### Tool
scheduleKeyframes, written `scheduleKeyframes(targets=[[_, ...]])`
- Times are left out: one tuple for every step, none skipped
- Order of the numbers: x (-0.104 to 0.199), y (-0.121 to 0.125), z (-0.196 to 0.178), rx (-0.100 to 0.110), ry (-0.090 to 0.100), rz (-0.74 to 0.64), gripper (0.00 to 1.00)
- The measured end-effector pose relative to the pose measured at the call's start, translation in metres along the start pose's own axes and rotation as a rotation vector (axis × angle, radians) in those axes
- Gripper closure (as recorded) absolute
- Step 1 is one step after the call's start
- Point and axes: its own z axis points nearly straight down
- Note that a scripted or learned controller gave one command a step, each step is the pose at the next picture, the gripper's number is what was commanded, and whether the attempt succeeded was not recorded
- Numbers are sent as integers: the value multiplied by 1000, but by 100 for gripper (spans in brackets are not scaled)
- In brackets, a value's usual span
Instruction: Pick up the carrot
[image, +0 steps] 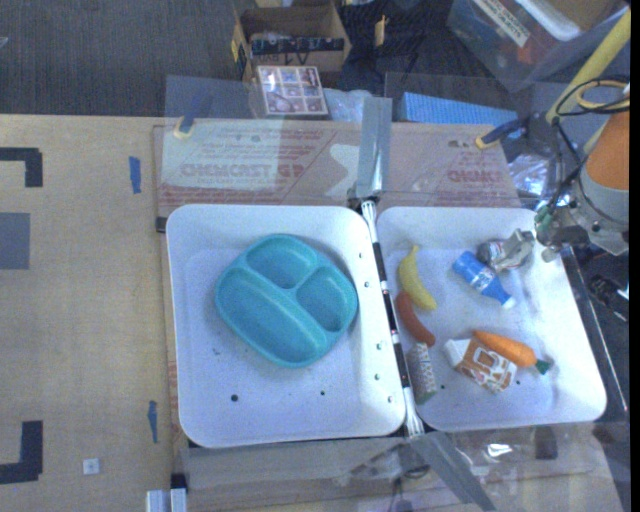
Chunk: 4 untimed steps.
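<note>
The carrot (506, 348) is orange with a green stub at its right end. It lies in the right bin (580, 385), toward the front right, touching an orange and white carton (483, 366). My gripper (506, 251) hangs over the back of the same bin, up and away from the carrot and just above a blue tube (480, 278). Nothing of the carrot is near its tips.
A yellow banana (416, 279), a red sausage (415, 319) and a grey ridged piece (425, 372) lie along the right bin's left side. The left bin (195, 400) holds a teal divided plate (288, 298). A metal divider separates the bins.
</note>
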Motion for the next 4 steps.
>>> scheduleKeyframes(targets=[[17, -76, -3, 0, 0, -152, 0], [20, -113, 75, -4, -1, -442, 0], [18, -111, 63, -9, -6, -440, 100], [73, -92, -26, -3, -2, -526, 100]])
